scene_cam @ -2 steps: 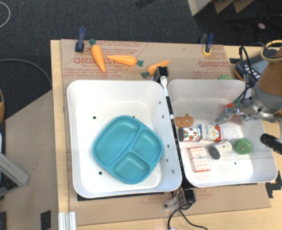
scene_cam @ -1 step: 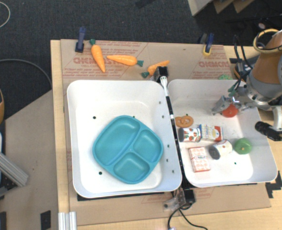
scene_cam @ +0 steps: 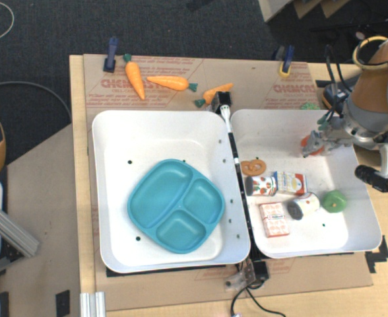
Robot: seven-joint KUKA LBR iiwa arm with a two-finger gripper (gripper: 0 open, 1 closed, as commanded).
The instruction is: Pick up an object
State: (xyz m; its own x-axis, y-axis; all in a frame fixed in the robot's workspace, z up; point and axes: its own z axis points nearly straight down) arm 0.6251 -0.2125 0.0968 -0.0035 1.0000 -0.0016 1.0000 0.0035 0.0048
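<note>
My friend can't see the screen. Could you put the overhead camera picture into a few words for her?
A grey robot arm reaches in from the right, its pincer low over the right white bin, apart from the small items there: a pretzel, cartons, a green ball. The left bin holds a blue divided tray; toy carrots lie on the bench behind.

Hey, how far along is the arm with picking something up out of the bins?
Nothing looks done: the pretzel, cartons, small box and green ball all lie in the right bin. The hand sits above that bin's far right part, with no item seen in it. The whole grasp and lift are left.
</note>
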